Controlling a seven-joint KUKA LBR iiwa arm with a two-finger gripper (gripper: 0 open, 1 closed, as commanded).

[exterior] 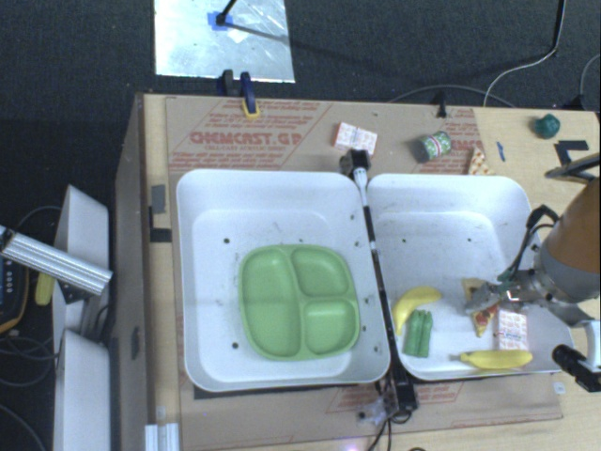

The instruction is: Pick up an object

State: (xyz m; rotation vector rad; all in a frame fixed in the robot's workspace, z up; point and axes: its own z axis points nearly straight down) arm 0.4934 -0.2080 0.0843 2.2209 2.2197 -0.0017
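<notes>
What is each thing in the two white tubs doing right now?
Green divided plate: flat in the left bin.
Curved banana: lying in the right bin.
Green pack: lying beside that banana.
Second banana: flat near the front rim.
Gripper: low over the small packets.

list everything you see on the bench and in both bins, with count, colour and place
bins: 2, white, side by side on the bench
plate: 1, green, three sections, in the left bin
bananas: 2, yellow, right bin, one near the divider, one at the front edge
green item: 1, right bin, beside the first banana
packet: 1, white and red, right bin, near the gripper
can: 1, green, on the bench behind the right bin
ball: 1, teal, far right of the bench
arm: 1, grey with orange band, right side
gripper: 1, low over the right bin
</notes>
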